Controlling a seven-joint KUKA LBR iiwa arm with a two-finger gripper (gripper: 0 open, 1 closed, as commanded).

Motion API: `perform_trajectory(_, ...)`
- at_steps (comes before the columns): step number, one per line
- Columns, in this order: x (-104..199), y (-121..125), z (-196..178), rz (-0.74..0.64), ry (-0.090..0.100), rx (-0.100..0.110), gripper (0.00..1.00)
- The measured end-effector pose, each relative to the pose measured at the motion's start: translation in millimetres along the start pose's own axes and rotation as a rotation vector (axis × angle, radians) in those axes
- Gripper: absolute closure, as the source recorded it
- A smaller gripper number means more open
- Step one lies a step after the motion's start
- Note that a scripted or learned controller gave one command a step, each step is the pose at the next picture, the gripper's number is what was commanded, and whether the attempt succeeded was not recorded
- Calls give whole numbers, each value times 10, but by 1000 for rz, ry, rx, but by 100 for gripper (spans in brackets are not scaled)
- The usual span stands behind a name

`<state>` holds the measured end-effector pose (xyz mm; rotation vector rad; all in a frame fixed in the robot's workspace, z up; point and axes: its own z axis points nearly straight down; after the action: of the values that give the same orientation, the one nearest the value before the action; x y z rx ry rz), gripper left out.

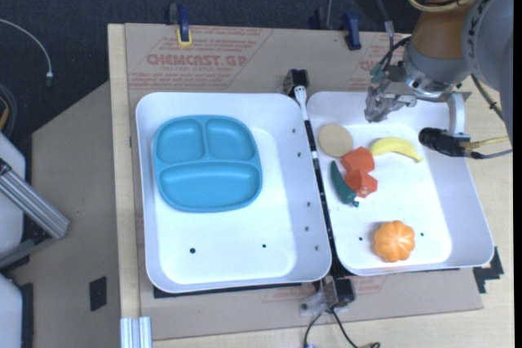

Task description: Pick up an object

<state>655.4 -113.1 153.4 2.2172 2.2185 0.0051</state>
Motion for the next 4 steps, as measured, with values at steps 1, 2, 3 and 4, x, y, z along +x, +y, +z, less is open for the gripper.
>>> perform_trajectory(1,-1,50,-650,-1,-1,-3,100)
perform_trajectory(2,-2,61,-891,0,0,1,100)
perform_trajectory(3,521,101,-960,-5,2,2,100)
perform_trajectory(4,1003,25,-858,-5,3,8,100)
